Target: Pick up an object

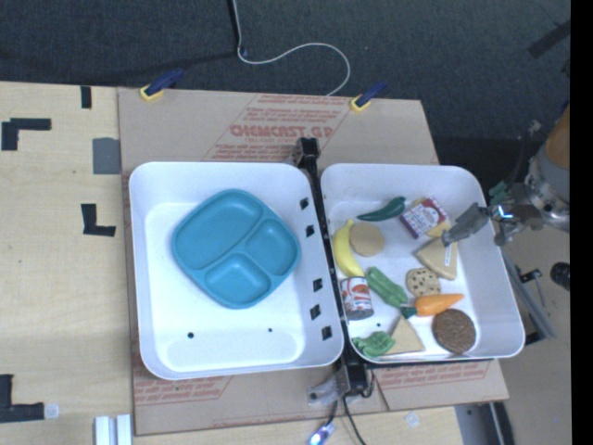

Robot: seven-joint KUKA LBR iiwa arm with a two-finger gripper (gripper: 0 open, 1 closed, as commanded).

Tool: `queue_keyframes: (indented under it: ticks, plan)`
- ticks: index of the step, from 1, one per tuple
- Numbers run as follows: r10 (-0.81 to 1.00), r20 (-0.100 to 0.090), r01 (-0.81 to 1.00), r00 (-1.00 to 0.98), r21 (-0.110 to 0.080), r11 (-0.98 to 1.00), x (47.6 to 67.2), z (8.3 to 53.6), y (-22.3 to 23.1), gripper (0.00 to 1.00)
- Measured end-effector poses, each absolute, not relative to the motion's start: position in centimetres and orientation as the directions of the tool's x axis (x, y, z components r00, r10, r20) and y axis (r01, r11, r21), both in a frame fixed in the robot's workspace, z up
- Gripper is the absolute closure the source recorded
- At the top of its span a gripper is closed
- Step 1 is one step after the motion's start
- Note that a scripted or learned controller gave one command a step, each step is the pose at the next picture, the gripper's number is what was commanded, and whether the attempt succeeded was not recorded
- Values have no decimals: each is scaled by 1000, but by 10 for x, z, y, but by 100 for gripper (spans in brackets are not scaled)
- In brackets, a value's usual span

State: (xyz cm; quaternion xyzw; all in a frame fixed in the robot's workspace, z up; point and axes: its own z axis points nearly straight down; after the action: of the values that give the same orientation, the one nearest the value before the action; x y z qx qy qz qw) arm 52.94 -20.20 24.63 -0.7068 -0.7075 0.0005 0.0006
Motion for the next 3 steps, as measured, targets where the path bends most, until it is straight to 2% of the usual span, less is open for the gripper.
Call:
queue_keyframes:
  ticks: [1, 2, 3]
  plan:
    - [1000, 2, 1000, -3, -4, 3, 489, 243, -156, 0]
    - [1000, 0, 1000, -2, -2, 2, 491, 253, -157, 100]
    - [1000, 2, 1000, -11, 1, 11, 484, 290, -61, 100]
